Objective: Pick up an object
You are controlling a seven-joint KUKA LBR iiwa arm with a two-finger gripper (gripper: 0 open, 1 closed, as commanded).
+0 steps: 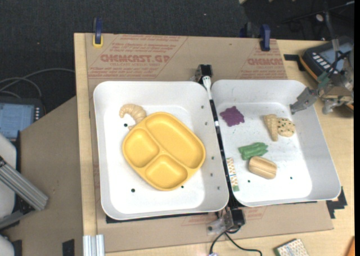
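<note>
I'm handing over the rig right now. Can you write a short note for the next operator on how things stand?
Gripper: at the right bin's far right edge, nothing seen between its fingers; open or shut unclear.
Right bin: purple piece, cookie-like piece, green piece, tan bread-like piece, all lying loose.
Left bin: yellow divided plate, with a tan curved piece at its far left corner.
Done: nothing picked up yet.
Left: choose an object, grasp it, lift it.
</note>
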